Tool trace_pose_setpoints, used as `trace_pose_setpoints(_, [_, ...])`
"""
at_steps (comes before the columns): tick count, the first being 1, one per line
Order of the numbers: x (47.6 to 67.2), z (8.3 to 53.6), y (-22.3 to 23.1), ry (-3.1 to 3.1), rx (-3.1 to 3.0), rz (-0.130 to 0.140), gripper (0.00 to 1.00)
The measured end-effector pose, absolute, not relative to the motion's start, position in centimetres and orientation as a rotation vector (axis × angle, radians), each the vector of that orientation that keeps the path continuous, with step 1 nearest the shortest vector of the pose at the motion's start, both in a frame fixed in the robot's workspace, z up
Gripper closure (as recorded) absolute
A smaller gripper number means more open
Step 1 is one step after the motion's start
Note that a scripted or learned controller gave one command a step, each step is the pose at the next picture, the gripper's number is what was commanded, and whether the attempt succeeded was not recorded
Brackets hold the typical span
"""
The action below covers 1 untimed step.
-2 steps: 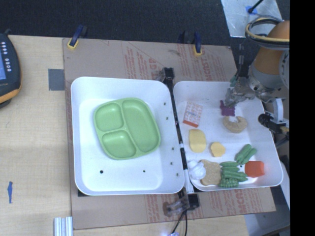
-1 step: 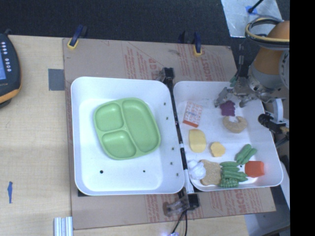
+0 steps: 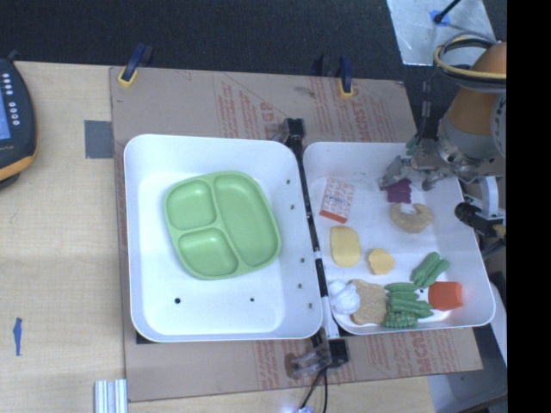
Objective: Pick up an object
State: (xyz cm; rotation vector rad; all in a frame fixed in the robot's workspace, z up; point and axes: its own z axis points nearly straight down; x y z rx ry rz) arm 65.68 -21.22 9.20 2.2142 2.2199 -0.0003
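My gripper [image 3: 411, 172] hangs low over the back of the right bin [image 3: 479, 261], right above a small purple piece [image 3: 399, 191] and a tan bagel-like piece [image 3: 411, 218]. Scattered in that bin are an orange-and-white packet [image 3: 337, 199], a yellow block [image 3: 345, 245], a small yellow piece [image 3: 380, 261], green pods [image 3: 428, 269], green beans [image 3: 405, 308], a red block [image 3: 445, 295], a slice of toast [image 3: 369, 301] and a white lump [image 3: 343, 297]. I see nothing between the fingers.
The left bin [image 3: 155, 308] holds a green divided plate [image 3: 222, 224]. A black divider clip strip [image 3: 306, 222] runs between the bins. A teach pendant [image 3: 13, 119] lies at the far left of the bench. Clamps [image 3: 345, 80] hold the cardboard at the back.
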Motion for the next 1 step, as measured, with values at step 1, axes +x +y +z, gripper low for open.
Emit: trace_pose_setpoints(1, [62.93, 9.18, -21.15, 2.229, 2.220, -0.008, 0.00])
